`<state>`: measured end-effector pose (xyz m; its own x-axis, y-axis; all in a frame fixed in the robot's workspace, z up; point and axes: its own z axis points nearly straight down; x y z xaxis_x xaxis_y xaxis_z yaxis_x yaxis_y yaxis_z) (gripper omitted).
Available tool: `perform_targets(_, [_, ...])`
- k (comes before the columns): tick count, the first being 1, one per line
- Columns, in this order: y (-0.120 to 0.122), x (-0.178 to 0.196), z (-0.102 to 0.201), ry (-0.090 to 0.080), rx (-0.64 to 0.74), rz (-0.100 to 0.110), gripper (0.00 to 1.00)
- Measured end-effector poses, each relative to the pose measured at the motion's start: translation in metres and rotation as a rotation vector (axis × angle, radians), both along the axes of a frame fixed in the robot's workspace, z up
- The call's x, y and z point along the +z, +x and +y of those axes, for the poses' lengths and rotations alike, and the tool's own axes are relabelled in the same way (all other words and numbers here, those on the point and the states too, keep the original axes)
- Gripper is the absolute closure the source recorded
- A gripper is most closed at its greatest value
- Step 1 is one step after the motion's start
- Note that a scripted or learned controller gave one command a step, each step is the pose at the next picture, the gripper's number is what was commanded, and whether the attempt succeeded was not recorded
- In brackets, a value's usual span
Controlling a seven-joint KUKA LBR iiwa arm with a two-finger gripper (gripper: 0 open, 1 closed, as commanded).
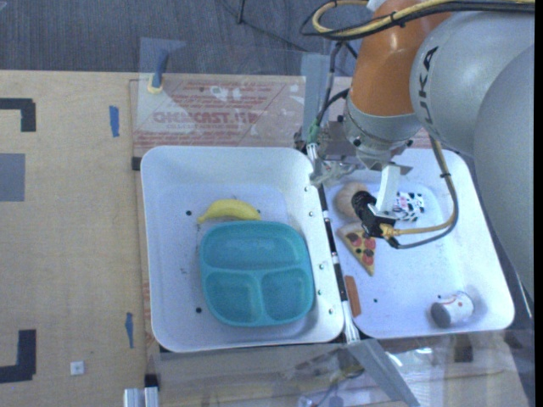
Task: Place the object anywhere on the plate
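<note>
The tool [333, 170] is hanging over the tan round thing [346, 198] in the right bin [441, 257], and I cannot tell if it is spread or pressed together. The blue plate [254, 253] is waiting in the left bin [170, 193]. The tan round thing is sitting close to the bin's side, so the tool may be bumping that side and grabbing nothing.

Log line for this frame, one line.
arm: claw above left edge of right white bin | teal divided plastic plate: left white bin | yellow banana: beside plate, not on it
</note>
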<state>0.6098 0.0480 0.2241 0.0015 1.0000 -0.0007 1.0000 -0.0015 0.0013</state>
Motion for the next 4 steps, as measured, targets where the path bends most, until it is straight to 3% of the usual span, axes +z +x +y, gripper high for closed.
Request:
perform_targets(1, [-0.041,0.032,-0.045,0.001,0.133,0.002,1.0])
perform_targets(2, [-0.038,0.055,-0.048,-0.001,0.422,-0.003,1.0])
perform_targets(3, [-0.036,0.024,-0.077,0.0,0.569,0.0,1.0])
perform_targets(4, [-0.012,0.008,-0.05,-0.001,0.676,-0.004,1.0])
